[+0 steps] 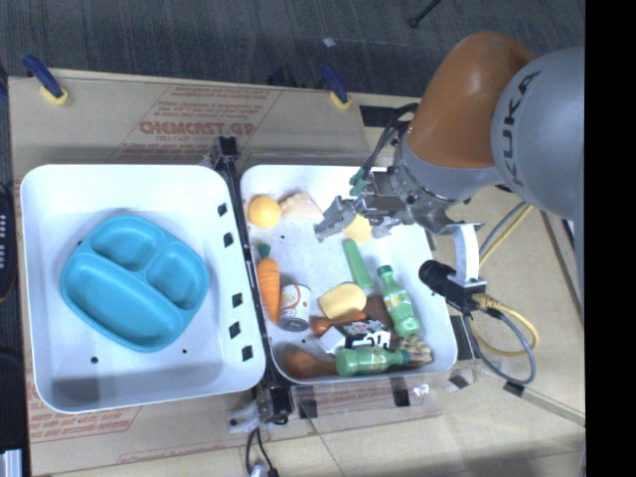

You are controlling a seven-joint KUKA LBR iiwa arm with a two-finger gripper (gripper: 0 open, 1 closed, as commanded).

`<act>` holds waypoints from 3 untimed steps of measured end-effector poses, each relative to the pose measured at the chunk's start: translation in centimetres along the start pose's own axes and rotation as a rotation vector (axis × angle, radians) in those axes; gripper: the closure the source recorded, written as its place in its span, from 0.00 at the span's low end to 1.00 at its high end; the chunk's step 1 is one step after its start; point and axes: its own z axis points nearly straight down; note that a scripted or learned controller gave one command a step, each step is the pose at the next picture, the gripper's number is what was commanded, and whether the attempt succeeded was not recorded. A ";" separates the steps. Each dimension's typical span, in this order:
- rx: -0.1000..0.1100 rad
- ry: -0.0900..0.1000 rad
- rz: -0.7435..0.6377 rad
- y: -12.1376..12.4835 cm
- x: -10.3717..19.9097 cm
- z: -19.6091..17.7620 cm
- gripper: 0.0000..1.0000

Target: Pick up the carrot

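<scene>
Carrot (268,288): judged a light, rigid toy of moulded plastic, smooth-skinned and likely to slip under a shallow pinch. It tapers, so a grip across the thick upper half, just below the green top, should seat better than one near the narrow tip. Little risk of damage is expected under firm closing.

Appearance: orange body, small green stub at the upper end, point directed towards the lower edge of the frame. It lies flat and nearly lengthwise along the left wall of the right bin (298,174), close beside that wall, in the centre of the frame. A small can (293,307) sits just beside its lower half on the right; a yellow ball (263,211) lies above its top, apart from it. The nearness of wall and can leaves tight room for a finger on either side.

Gripper (340,219): positioned in the upper middle of the right bin, to the upper right of the carrot and well apart from it. How far its pincer stands open cannot be told at this angle, and nothing is visibly held in it.

Left bin (40,192): holds a blue divided plate (134,281).
</scene>
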 end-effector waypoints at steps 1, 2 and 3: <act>-0.001 -0.004 0.202 2.2 -1.6 17.5 0.00; -0.012 0.003 0.222 9.9 2.7 6.7 0.00; -0.005 0.001 0.351 9.8 -0.5 15.7 0.00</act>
